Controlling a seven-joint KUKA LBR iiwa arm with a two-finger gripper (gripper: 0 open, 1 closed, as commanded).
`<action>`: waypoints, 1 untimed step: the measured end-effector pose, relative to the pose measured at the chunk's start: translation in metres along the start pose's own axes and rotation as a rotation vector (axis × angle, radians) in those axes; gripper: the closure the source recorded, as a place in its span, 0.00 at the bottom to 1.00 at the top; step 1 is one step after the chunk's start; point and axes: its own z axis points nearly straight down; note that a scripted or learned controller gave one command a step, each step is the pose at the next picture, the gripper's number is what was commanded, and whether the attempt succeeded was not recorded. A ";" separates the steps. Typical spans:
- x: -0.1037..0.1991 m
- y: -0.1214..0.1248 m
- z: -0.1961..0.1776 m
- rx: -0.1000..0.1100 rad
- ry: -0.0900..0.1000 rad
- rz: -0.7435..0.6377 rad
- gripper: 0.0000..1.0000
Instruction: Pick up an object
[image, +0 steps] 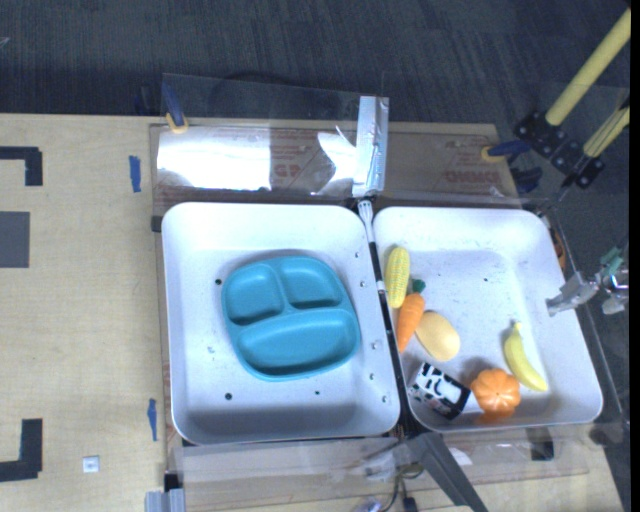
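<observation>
Nearest us, at the front of the right bin (470, 235), we have a black-and-white toy (440, 388) sitting against the front wall, and touching it on the right is an orange (497, 392). Moving back, a banana (523, 358) lies just beside the orange, pointing up toward the bin's right wall. Over by the divider we've got a cluster: a corn cob (397, 275) standing lengthwise along the left wall, a carrot (409, 317) tucked right below it, and a pale yellow potato-like piece (438, 335) touching the carrot. So every candidate for picking is in that right bin, none of them lifted.

Across in the left bin (190, 300), a blue divided plate (290, 315) lies flat in the middle.

And the gripper (578, 293)? We see it low at the right bin's right rim, well apart from the corn and near the banana's tip. Whether it's wide or narrow, we cannot tell; it's too small and cluttered there.
</observation>
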 end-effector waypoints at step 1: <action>0.001 -0.015 0.108 0.009 0.005 -0.099 0.00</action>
